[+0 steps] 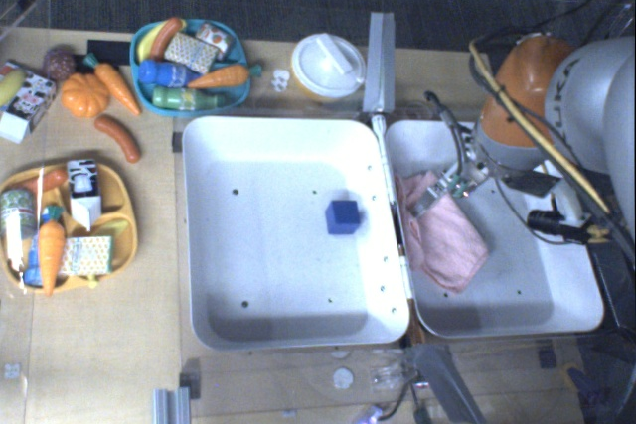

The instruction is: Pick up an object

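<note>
A small blue cube (343,215) lies alone near the middle of the left white bin (229,313). A crumpled pink cloth (444,238) lies at the left side of the right white bin (556,293). My gripper (440,193) hangs low over the cloth's upper end, reaching in from the right under the grey arm with its orange band (522,79). The tip seems to touch or nearly touch the cloth, but the contact is hidden by the gripper body.
A ridge between the two bins (393,213) separates cube and cloth. Cables (556,223) trail across the right bin. Outside the bins, a blue bowl of toy food (189,70), a white lid (328,65) and a yellow tray (65,228) stand at left.
</note>
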Tool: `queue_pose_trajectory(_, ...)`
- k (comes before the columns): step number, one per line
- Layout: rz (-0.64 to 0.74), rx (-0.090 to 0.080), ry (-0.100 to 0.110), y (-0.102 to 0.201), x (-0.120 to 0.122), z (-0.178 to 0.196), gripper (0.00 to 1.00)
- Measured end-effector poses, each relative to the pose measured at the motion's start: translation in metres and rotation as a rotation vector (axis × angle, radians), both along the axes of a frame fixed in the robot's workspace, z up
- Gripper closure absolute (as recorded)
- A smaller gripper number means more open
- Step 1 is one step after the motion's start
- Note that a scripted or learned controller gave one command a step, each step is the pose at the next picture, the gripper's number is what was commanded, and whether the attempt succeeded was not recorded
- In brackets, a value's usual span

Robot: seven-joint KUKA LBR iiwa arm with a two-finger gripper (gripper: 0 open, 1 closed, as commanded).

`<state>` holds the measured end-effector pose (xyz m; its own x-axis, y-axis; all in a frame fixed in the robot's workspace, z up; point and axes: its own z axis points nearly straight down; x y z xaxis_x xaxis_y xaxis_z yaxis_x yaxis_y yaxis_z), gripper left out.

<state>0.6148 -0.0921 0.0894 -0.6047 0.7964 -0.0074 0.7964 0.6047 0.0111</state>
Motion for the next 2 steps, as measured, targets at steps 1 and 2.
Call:
queue_pose_trajectory(1, 0.003, 0.0, -0.003, 0.001, 0.002, 0.01, 1.0)
queue_pose_trajectory(2, 0.035, -0.004, -0.004, -0.053, -0.021, 0.001, 1.0)
